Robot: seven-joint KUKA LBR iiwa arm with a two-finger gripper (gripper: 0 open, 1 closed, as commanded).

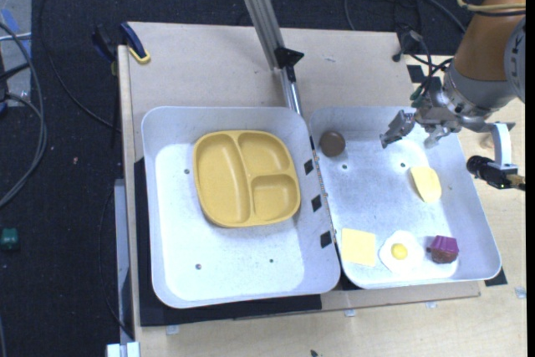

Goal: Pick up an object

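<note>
My gripper (415, 133) hangs over the far part of the right bin (468, 205), its two fingers spread apart with nothing between them. Below and a little to its right lies a pale yellow piece (425, 183) on the bin floor. A brown round object (333, 144) sits at the bin's far left, left of the gripper. Along the near edge lie a yellow square slice (359, 247), a fried egg (400, 252) and a purple object (443, 247).
The left bin (167, 263) holds a yellow divided plate (247, 178). A slanted metal pole (259, 4) rises from between the bins at the back. Black clips (318, 203) line the seam between the bins. The arm enters from the upper right.
</note>
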